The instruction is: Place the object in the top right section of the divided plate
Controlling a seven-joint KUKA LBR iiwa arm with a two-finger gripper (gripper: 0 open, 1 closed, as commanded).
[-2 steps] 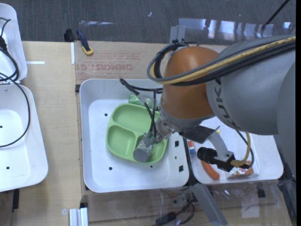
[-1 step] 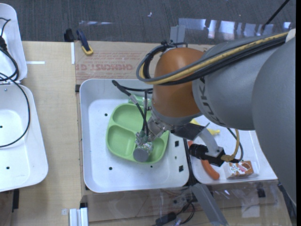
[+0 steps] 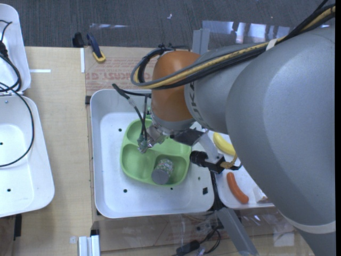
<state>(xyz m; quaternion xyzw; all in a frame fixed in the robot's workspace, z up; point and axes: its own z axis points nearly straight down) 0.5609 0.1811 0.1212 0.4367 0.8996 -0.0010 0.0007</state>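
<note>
Although the gripper (image 3: 145,143) hangs low over the green divided plate (image 3: 129,163), its tip is small and dark against the rim, and I cannot tell whether it is open or closed; nothing shows in its grasp. It sits above the plate's upper middle, close to where a dividing ridge appears to run.

Just beyond it, toward the near edge of the white bin (image 3: 106,199) and a little to the right, a grey can-like object (image 3: 163,170) rests in the plate's lower right section. It is near the gripper but apart from it, not touching. It looks like a short cylinder with its speckled round end turned up toward the camera, so its long axis seems to run roughly upward, though I cannot be sure that it stands straight.

My reading is that this is the task's thing and that it sits one section short of the goal: the top right section lies further toward the bin's far right corner and is largely covered by the wrist. The coming move would turn on shifting toward the bin's near edge and right to meet the object.

Above the gripper the orange band (image 3: 170,89) points almost straight down, and the grey arm (image 3: 290,121) sweeps in from the right, crossing the neighbouring bin, where a banana (image 3: 224,143) and a red sausage (image 3: 237,189) lie.
</note>
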